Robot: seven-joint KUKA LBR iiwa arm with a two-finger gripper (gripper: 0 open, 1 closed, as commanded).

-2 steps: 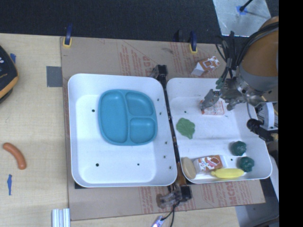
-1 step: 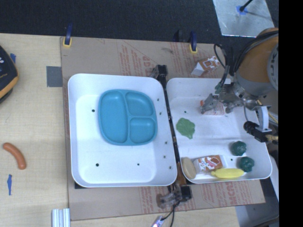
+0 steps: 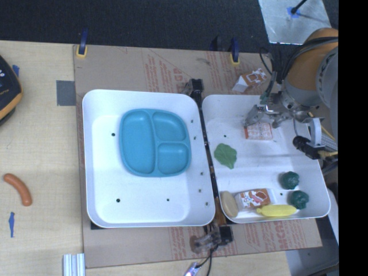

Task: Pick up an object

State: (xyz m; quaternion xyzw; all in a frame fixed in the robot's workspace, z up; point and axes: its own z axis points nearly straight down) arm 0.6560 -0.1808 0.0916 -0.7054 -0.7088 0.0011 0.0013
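My gripper (image 3: pixel 264 118) hangs over the back of the right bin (image 3: pixel 270 160), fingers spread open, with nothing between them. Just below it a small red-and-white packet (image 3: pixel 259 133) lies flat on the bin floor. A green leafy piece (image 3: pixel 225 155) sits near the bin's left wall. Along the front edge lie a tan bread piece (image 3: pixel 229 204), a red-and-white snack packet (image 3: pixel 255 198) and a yellow banana (image 3: pixel 277 211). Two dark green round items (image 3: pixel 289 180) (image 3: pixel 298 199) rest at the right front.
The left bin (image 3: pixel 103 200) holds a blue divided plate (image 3: pixel 154 142). Another packet (image 3: pixel 252 79) lies on the cardboard behind the right bin. A sausage (image 3: pixel 18 189) lies on the bench far left, near a black and yellow device (image 3: pixel 7 91).
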